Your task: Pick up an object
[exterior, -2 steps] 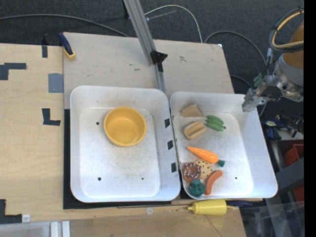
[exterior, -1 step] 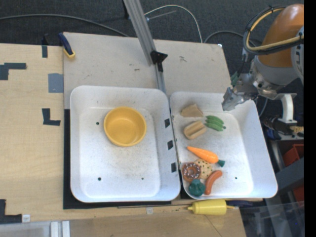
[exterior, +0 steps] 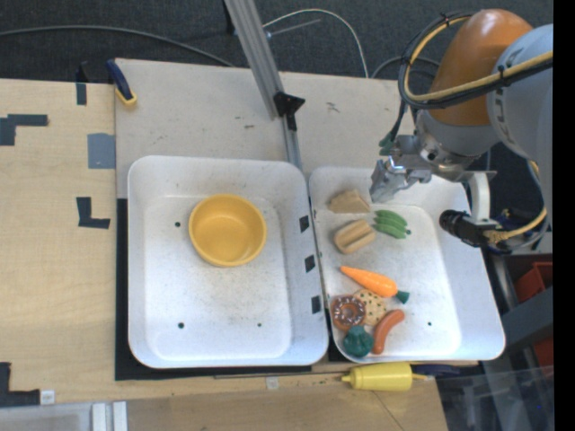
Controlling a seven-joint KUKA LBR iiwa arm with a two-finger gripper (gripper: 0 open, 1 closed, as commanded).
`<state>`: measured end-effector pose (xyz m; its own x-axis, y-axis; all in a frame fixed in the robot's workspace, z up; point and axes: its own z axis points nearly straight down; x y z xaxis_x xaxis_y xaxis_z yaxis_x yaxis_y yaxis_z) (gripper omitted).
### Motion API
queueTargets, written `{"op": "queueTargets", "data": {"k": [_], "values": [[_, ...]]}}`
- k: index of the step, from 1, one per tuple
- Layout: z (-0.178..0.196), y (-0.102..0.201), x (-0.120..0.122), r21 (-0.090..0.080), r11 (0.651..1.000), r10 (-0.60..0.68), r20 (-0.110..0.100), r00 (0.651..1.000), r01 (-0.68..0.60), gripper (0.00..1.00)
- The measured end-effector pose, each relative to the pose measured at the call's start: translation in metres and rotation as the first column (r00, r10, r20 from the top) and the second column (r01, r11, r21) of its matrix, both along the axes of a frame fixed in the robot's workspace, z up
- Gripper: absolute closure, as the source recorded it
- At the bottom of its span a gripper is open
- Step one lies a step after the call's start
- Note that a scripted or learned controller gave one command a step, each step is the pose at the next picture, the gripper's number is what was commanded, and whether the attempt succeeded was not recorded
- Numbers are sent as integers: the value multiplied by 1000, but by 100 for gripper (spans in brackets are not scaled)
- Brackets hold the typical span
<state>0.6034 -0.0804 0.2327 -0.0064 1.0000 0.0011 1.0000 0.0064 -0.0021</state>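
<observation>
- The grey arm with its orange band enters from the right, and the gripper (exterior: 388,187) hangs over the far part of the right bin (exterior: 467,330).
- Whether the pincer is open or closed cannot be told from this angle, and nothing is visible in its hold.
- Just beside the gripper tip lie a tan bread-like piece (exterior: 348,202) and a green pea pod (exterior: 392,224); whether the tip touches either cannot be told.
- A second tan bun-like piece (exterior: 353,236) sits below the first, near the bin's left wall.
- Nearer the camera lie an orange carrot (exterior: 370,281), a brown sprinkled donut (exterior: 348,312), a reddish sausage (exterior: 388,329) and a dark green lump (exterior: 358,342), clustered close together.
- The left bin (exterior: 153,268) holds a yellow bowl (exterior: 227,230), upright, in its far half.
- A yellow mustard bottle (exterior: 381,377) lies on its side on the bench, just outside the right bin's near edge.
</observation>
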Motion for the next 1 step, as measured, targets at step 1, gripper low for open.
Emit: {"op": "queueTargets", "data": {"k": [1], "values": [[-10,54,-1,0,1000,0,-1,1000,0,100]]}}
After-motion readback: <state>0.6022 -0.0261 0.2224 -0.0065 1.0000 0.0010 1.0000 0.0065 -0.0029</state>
